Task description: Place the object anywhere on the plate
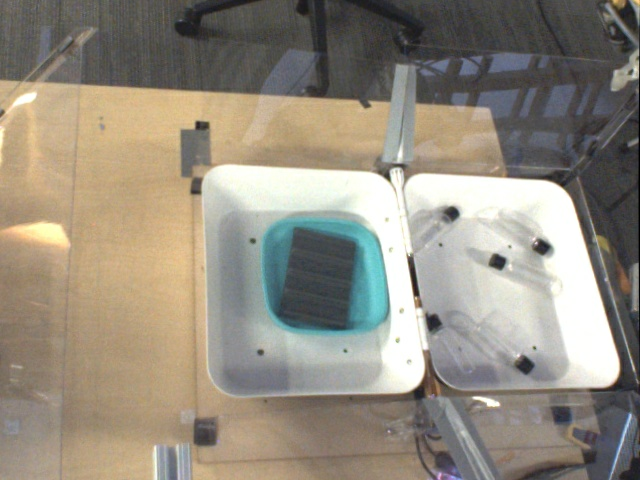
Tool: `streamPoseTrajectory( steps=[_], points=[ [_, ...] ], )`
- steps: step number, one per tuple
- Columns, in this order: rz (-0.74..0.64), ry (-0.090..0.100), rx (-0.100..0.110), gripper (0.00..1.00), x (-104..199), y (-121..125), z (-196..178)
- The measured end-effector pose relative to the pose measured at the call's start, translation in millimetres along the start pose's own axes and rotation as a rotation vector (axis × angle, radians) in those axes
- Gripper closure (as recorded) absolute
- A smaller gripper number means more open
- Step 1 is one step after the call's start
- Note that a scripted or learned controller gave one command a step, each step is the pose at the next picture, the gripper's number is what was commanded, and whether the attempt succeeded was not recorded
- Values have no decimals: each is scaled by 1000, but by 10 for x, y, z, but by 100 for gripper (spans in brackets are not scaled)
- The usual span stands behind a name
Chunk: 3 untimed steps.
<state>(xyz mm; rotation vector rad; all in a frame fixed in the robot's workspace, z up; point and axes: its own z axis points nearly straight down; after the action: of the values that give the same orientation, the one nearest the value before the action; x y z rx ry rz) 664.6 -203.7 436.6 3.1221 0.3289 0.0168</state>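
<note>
You can see the dark grey ribbed rectangular block (318, 278) lying flat on the square teal plate (372, 298), inside the left white bin (225, 298) on the wooden worktop (100, 318). The right white bin (575, 298) holds several clear plastic pieces with black caps (497, 261).

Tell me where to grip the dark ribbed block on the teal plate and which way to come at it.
Take the dark ribbed block across its two long edges, coming straight down from above. It lies flat on the teal plate, slightly tilted, with its narrower width likely the easier span. The plate's raised rim hugs its corners, so a side approach looks blocked.
</note>
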Motion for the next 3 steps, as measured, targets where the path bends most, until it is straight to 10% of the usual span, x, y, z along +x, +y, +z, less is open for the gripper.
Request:
streamPoseTrajectory(
  steps=[3],
  points=[
    [-2, -1, 0, 0, 0, -7, 3]
  ],
)
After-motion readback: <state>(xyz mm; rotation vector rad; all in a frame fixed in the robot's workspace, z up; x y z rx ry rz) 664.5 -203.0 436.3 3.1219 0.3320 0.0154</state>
